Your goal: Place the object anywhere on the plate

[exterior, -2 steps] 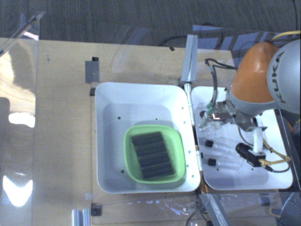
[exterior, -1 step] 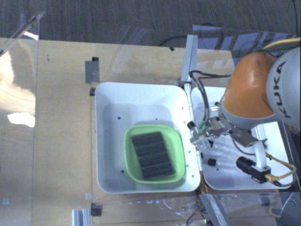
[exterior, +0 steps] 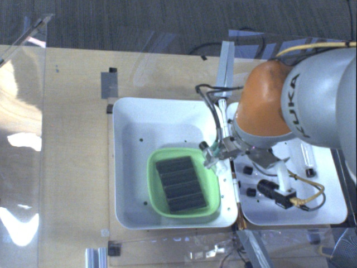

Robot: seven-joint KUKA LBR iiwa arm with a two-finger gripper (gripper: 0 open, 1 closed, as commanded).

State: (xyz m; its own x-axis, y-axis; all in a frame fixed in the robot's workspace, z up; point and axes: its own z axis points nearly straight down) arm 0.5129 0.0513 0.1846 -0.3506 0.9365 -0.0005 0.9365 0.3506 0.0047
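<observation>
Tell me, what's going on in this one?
The KUKA arm reaches in from the right, and its claw sits over the right rim of a green plate in the left bin. A dark ribbed block lies flat on the plate, filling most of it. By how things lie, the placing looks done, with the claw just beside the block.

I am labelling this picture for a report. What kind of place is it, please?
Probably a robotics lab or test cell: a grey KUKA arm with an orange band, a left bin and a right bin, shallow and white, on a wooden bench.
</observation>
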